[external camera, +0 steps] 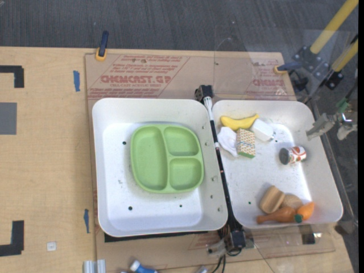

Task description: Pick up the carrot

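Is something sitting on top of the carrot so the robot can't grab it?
Nothing lies on top of the carrot. But the wooden block touches it from behind, and an orange piece sits right beside it in the right bin.

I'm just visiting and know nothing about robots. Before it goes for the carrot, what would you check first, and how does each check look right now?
1. Carrot located: ok. The carrot lies in the right bin, near its front corner.
2. Carrot free of neighbours: not ok. The wooden pieces sit right against it, so the fingers may catch them.
3. Room beside the bin wall: cannot tell. The carrot lies close to the front rim, which may crowd the grip.
4. Path over the bin: ok. The banana and small can lie farther back.
5. Gripper ready: cannot tell. The gripper sits at the bin's right edge.
6. Green plate: ok, in the left bin.
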Robot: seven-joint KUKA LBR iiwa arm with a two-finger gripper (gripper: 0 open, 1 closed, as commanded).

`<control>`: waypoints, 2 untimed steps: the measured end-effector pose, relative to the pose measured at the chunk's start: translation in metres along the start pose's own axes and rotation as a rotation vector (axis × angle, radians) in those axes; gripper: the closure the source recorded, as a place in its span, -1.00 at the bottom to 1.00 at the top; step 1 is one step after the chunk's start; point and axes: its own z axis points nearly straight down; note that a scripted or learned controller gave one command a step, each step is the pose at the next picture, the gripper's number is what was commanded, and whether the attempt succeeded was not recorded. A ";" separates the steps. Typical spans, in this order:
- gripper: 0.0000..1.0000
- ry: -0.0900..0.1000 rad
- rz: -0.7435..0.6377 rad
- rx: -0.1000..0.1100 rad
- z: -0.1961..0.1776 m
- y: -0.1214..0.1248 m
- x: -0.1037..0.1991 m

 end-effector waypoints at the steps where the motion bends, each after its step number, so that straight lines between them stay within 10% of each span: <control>1: -1.00 -0.006 0.050 -0.012 0.169 -0.044 0.023; 2: -1.00 -0.003 0.015 -0.010 0.118 -0.061 0.066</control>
